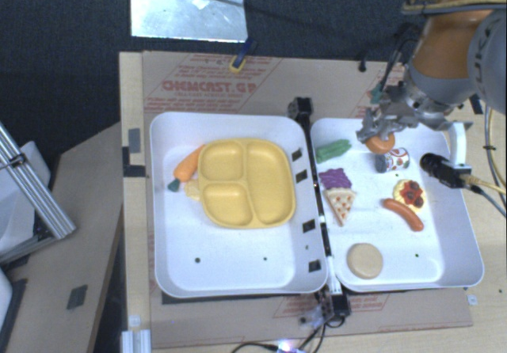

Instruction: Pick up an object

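Gripper (380,136) low in the right bin (459,264), at its far edge, right of the green piece (333,149); an orange item (383,143) sits under its tip, grip state unclear. Pizza slice (341,204) nearer; yellow tray (242,183) in left bin (230,264).

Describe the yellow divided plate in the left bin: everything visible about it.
The yellow plate is a rounded-square tray that looks like matte plastic, moulded into three compartments: two smaller ones along its far side and one wide one along its near side. All three hold nothing. It lies flat, slightly rotated, on the floor of the left bin, toward the far half. A toy carrot lies against its left edge, with a pale yellow piece partly tucked under that same edge.
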